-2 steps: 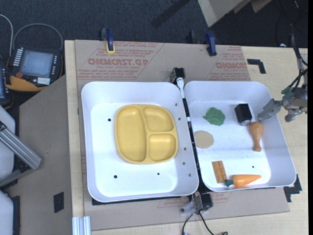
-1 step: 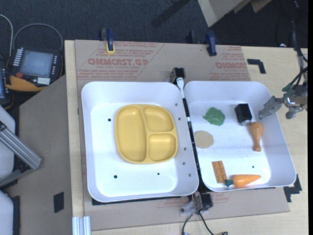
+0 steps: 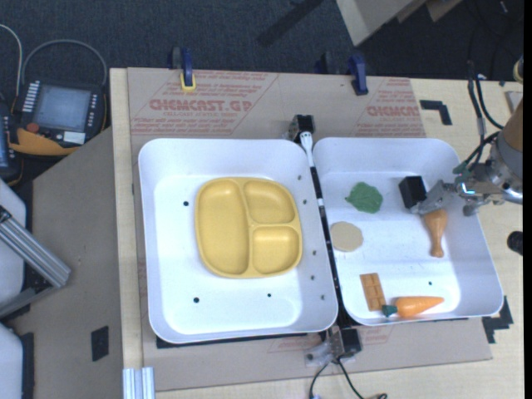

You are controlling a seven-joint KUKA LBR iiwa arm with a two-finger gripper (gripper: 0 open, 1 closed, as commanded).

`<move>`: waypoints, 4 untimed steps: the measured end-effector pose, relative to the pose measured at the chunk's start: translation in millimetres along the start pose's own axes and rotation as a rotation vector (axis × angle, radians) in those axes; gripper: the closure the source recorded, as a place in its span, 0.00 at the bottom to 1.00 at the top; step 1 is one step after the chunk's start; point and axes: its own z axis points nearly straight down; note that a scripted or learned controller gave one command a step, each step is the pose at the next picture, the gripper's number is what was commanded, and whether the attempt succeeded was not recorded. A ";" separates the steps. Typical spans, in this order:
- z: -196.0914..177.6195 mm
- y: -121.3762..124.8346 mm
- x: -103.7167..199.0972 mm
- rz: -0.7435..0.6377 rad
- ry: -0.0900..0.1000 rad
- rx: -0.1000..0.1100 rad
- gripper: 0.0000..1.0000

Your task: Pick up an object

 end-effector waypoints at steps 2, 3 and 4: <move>106.0 8.6 -2.4 0.001 -0.001 -0.002 0.00; 92.6 9.8 -3.0 0.001 -0.004 -0.008 1.00; 31.8 18.3 -6.7 -0.001 -0.007 -0.015 1.00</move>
